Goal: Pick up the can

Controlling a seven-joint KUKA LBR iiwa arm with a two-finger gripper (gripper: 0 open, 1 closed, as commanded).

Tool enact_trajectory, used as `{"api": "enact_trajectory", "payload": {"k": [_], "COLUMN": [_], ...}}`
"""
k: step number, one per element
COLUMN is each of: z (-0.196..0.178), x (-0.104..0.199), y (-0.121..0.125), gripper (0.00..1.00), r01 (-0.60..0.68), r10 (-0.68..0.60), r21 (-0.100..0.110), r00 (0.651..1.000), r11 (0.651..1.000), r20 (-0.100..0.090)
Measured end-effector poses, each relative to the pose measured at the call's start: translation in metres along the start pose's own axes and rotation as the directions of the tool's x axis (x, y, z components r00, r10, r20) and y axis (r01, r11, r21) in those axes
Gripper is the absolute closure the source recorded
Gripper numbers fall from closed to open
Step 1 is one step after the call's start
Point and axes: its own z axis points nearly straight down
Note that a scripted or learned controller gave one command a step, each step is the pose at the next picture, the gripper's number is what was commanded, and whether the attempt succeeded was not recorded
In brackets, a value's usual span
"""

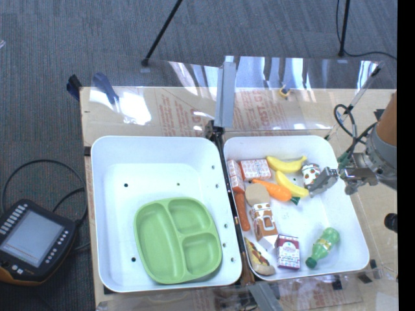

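Camera view, right bin (360, 238): can (310, 172), small, patterned, at the far right among the toy food, just right of two bananas (288, 173) and a carrot (275, 190). Gripper (322, 181): reaching in from the right edge, fingertips touching or just beside the can; how far the fingers are apart cannot be told, nor whether anything is held. Also in this bin: cartons, green bottle (322, 246), hot dog. Left bin (110, 167): green divided plate (178, 240). Handling note, by judgement: centre the fingers across the can's body, keep clear of the near banana, close firmly, lift straight up.
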Motion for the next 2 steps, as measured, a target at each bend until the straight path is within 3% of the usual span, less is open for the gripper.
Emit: {"api": "enact_trajectory", "payload": {"k": [1,2], "z": [0.086,0.126], "x": [-0.026,0.065], "y": [-0.041,-0.011], "gripper": [0.00,0.00], "r01": [0.084,-0.177], "r10": [-0.084,0.177], "r21": [0.002,0.005], "r00": [0.996,0.984], "r11": [0.996,0.984], "r20": [-0.002,-0.001]}}
